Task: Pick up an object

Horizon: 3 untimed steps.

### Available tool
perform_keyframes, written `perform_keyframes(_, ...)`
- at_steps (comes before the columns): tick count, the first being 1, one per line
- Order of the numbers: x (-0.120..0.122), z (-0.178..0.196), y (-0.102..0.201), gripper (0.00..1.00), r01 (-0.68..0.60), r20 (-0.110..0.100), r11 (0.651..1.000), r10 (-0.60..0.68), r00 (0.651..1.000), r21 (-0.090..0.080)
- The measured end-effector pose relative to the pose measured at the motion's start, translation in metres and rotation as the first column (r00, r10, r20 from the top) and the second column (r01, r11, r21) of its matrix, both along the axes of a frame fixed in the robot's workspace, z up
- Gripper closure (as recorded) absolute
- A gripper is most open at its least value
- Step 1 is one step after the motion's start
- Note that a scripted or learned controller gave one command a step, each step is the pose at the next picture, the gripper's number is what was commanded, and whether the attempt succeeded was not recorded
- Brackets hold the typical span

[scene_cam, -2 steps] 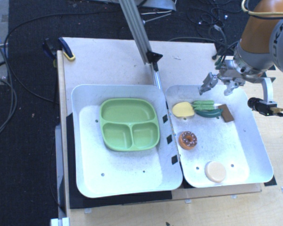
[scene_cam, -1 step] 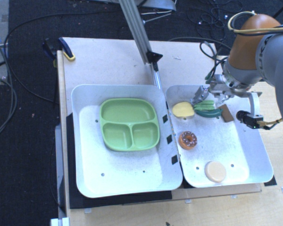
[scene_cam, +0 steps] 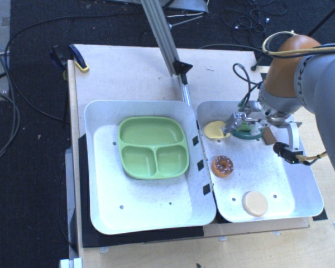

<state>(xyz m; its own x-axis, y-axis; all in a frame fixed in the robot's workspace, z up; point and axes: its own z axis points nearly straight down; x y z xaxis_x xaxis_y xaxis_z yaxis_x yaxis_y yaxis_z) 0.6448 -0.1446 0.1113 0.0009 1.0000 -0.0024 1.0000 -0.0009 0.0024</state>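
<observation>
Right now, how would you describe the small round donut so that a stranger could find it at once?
Look at the right-hand white bin, the one the grey arm reaches into. Near its left wall lies the donut, between a pale yellow piece above and a cream disc below. It alone is brown with a hole.

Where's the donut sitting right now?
The donut lies in the right bin, close to its left wall, below the yellow piece and up-left of the round beige piece, apart from the gripper.
</observation>
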Motion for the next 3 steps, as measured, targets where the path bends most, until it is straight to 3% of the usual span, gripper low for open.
perform_keyframes(1, 0.006, -0.008, -0.001, 0.0, -0.003, 0.015, 1.0, 0.003, 1.0, -0.003)
perform_keyframes(2, 0.003, -0.004, 0.0, 1.0, -0.002, 0.008, 1.0, 0.002, 1.0, -0.001)
perform_keyframes(3, 0.013, 0.044, 0.001, 1.0, -0.003, 0.005, 1.0, 0.003, 1.0, 0.001)
